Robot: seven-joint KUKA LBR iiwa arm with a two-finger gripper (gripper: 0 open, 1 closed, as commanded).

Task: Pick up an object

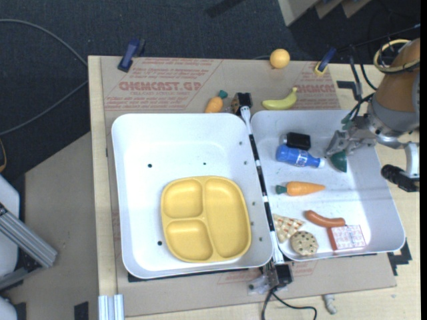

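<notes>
Right bin [393,212]: open floor between the carrot [301,189] and its right wall. Pincer [341,153] sits up-right of the carrot, near the blue bottle [298,157]; a dark green piece [341,161] shows between its tips, so it looks clenched on that.

Both white bins [133,179] look like smooth plastic with a slight sheen, and the yellow divided plate [205,219] is matt plastic. The bench [167,89] looks like brown paper-faced board, dull, with red print near its far edge. The blue bottle [298,157] is glossy plastic, same for the banana [280,101]. The arm's wrist [393,115] looks like grey metal, satin finish.
</notes>
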